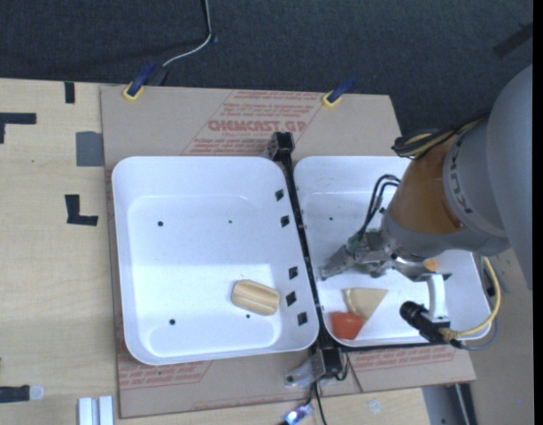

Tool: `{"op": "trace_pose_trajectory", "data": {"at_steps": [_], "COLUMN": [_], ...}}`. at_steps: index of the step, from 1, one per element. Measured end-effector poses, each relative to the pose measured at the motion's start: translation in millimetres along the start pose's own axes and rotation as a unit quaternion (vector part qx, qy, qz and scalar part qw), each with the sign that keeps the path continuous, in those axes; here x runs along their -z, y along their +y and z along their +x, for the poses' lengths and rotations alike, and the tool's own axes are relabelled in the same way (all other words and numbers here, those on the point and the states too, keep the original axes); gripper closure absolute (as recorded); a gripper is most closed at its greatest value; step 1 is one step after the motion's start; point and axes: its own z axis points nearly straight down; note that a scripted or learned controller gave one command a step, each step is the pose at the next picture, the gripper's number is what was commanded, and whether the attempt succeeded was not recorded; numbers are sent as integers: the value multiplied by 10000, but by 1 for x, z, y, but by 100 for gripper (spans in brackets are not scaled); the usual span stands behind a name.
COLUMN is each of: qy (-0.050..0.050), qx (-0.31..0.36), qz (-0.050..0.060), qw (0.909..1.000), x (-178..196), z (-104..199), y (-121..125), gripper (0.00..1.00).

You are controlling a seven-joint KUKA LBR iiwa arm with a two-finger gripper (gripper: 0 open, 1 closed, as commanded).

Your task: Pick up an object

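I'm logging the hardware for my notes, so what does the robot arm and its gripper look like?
The arm is bulky, rounded and grey, with an orange band above the wrist. Black cables loop along the wrist, and a yellowish cable curves near a black fitting. The gripper is small, dark grey metal.

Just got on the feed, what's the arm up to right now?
The arm's hand is low in the right bin, just above a tan wedge and a red piece near the front edge. Nothing is visibly gripped. A tan cylinder lies untouched in the left bin.
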Motion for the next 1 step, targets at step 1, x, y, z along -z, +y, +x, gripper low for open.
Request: {"op": "trace_pose_trajectory", "data": {"at_steps": [1], "qy": [7], "qx": [-2], "qz": [-11], "qw": [10000], "x": [2], "z": [-11], "y": [48], "gripper": [0]}}
